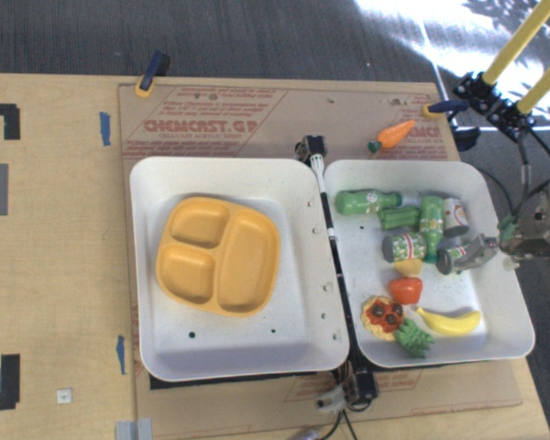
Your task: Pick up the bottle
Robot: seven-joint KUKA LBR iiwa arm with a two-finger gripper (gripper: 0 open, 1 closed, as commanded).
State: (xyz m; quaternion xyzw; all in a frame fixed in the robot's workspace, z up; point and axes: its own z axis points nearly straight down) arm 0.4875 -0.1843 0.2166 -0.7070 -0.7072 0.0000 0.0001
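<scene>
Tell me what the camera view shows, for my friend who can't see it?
A green bottle lies in the right bin among toy food: cans, a tomato, a banana. The robot's end effector sits at that bin's right rim. The left bin holds a yellow divided plate.

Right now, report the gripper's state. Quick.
Gripper: at the right bin's right rim, beside the cans; open or closed cannot be told, and nothing is seen held.
</scene>
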